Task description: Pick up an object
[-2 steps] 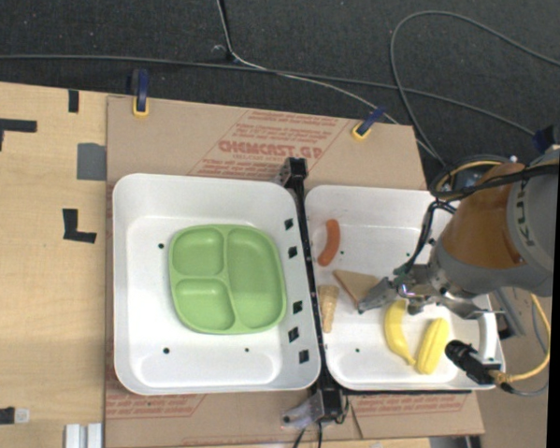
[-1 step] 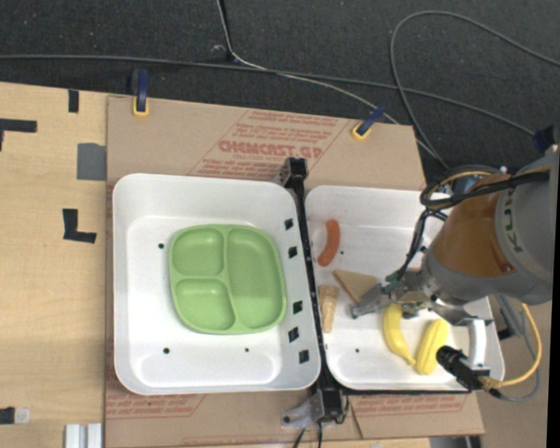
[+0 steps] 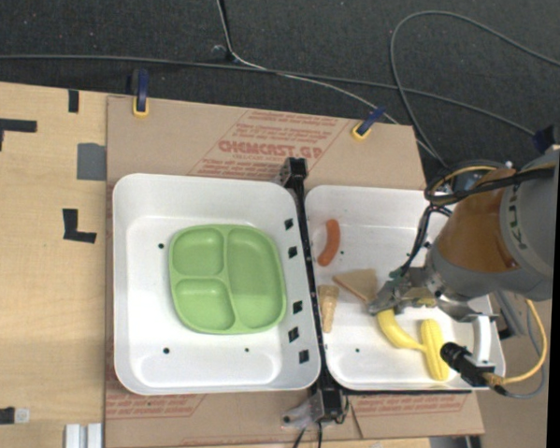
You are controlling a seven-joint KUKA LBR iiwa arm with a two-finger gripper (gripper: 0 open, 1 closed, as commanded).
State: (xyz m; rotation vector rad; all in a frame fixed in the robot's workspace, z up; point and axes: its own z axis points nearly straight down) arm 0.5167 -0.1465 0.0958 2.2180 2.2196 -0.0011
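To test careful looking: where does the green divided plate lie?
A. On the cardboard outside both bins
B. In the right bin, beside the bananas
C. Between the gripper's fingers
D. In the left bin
D: the green divided plate lies flat in the left bin.

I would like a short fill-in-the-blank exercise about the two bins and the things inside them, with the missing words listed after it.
1. The green plate with three sections lies in the ____ bin.
2. The small sausage in the right bin lies close to the ____ between the two bins.
3. The gripper is low over the right bin, just above a ____ banana.
4. The colour of both bins is ____.

Missing words: left; divider; yellow; white
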